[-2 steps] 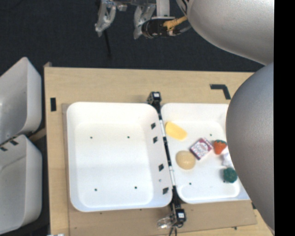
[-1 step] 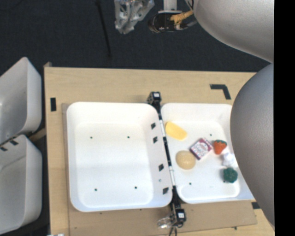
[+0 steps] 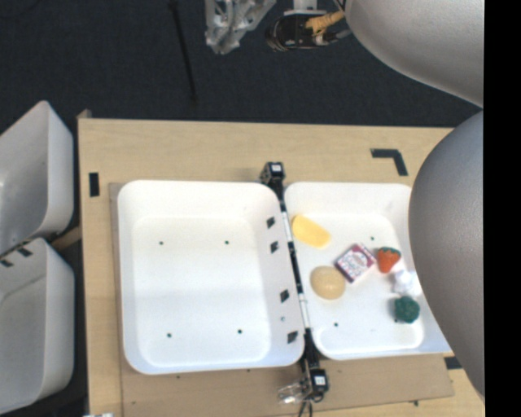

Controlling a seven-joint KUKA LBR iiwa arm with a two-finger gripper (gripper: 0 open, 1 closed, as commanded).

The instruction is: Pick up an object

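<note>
Gripper (image 3: 232, 23) blurred at top edge | arm (image 3: 456, 244) hides right bin's (image 3: 350, 346) edge

- You look down from a single camera fixed above the bench (image 3: 244, 151), at a slant.
- Both white bins, the left bin (image 3: 195, 277) and the right bin (image 3: 358, 338), sit mid-frame at moderate range.
- The grey arm (image 3: 456, 244) looms close along your right.

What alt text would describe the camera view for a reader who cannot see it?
The right bin holds a yellow piece, a tan ball, a small purple packet, a strawberry and a green item; the grey arm overhangs its right side.
</note>
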